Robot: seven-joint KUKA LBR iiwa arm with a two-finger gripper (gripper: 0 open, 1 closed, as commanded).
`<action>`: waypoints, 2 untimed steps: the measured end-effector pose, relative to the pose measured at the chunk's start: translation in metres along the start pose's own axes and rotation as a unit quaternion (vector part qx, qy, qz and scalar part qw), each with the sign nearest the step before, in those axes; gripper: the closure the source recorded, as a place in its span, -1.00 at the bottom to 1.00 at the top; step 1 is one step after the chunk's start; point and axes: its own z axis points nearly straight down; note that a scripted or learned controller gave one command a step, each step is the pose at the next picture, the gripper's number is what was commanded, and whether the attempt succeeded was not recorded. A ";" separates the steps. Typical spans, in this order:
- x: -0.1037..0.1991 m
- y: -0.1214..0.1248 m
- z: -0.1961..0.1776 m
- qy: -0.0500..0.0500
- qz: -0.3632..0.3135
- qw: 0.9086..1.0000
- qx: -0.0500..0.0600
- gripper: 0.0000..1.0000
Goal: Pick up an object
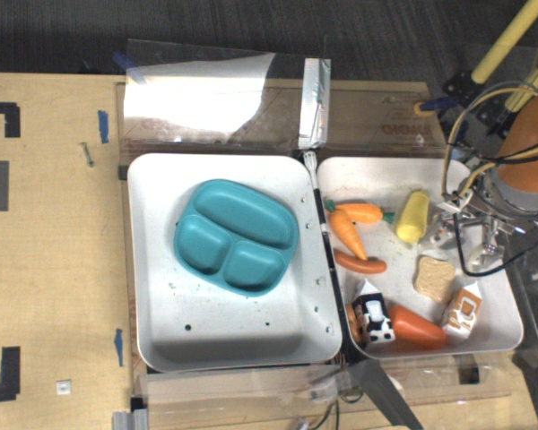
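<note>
1. The step in hand is judged to be the approach: the gripper (471,231) is seen at the right edge of the frame, over the right side of the right bin (513,330), with nothing visibly held.
2. Whether the fingers are apart or together cannot be told; the metal parts are tangled with cables (466,159) in the view.
3. The candidate objects are all found in the right bin: a yellow block (412,216) at upper centre, 2 carrots (350,222) at upper left, a sausage (360,262) below them, a slice of bread (433,277) in the middle, a small carton (464,312) at lower right, a red-orange vegetable (416,328) and a black-and-white cow toy (373,319) along the bottom.
4. The bread slice and the yellow block lie nearest the gripper, so 1 of these is judged the likeliest target; the next move would call for centring over it and descending straight.
5. Open room is tight: the carton is touching or nearly touching the red-orange vegetable, and the cow toy is pressed against it near the bin's lower wall.
6. The bread slice has bare floor on its left and upper sides.
7. The left bin (152,240) is occupied by a teal divided tray (236,236), with bare floor around it; the desk (45,240) lies at the left of the frame.
</note>
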 end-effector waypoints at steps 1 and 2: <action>-0.084 -0.030 0.019 -0.001 0.019 1.000 0.000 -1.00; -0.022 0.037 0.017 0.001 0.018 1.000 0.000 -1.00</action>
